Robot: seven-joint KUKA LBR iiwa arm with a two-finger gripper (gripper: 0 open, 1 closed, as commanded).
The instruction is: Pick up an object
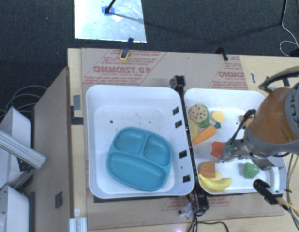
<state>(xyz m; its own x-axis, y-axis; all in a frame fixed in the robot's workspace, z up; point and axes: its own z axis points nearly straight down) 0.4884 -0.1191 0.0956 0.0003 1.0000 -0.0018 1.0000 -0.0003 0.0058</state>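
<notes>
Hand (230, 151) low in right bin (236, 96), grip state can't tell. Red blocky piece (217, 149) touching hand's left side; glossy yellow banana (215, 183) near, below.

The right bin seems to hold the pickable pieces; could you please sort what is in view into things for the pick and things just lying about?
For the pick:
gripper
red block
toy carrot
banana
cookie
green toy
bread piece
yellow piece

Lying about:
blue divided tray
left bin
cardboard sheet
</notes>
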